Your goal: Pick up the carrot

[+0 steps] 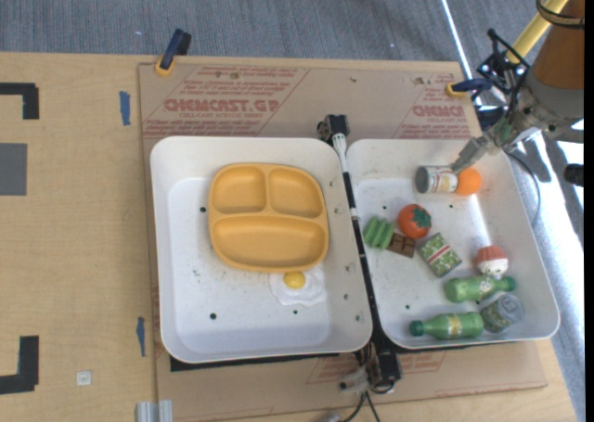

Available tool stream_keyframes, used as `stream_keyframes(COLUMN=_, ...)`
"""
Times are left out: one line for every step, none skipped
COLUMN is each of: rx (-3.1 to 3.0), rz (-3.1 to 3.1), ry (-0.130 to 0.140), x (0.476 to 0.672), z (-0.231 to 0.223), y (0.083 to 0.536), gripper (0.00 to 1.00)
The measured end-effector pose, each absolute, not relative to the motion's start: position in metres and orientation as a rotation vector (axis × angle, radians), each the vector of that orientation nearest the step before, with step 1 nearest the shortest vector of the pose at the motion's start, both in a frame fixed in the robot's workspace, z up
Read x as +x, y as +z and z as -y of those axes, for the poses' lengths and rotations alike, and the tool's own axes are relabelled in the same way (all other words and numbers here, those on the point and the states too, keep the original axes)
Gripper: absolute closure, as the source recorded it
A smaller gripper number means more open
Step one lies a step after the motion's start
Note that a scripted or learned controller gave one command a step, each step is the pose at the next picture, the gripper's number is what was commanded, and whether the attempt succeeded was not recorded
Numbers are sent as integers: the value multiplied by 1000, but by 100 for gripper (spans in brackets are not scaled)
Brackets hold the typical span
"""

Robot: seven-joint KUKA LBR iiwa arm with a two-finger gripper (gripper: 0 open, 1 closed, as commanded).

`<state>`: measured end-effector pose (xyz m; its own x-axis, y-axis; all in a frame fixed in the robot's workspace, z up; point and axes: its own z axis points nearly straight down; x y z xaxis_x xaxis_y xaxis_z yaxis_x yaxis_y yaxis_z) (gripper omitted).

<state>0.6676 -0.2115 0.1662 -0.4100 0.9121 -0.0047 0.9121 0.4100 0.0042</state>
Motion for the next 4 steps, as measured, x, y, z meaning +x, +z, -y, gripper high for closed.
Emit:
stream_keyframes(rx=1764, rz=-2592, ry=2, x=668, z=202, y=177, gripper=0)
stream_keyframes(rx=1839, rz=-2545, ry=0, x=667, z=224, y=152, gripper=0)
stream_keyframes(rx=1591, rz=-2701, ry=2, x=668, z=213, y=179, gripper=0)
stream_keyframes(rx=1488, rz=-2758, ry=1, x=668, z=198, y=198, gripper=0)
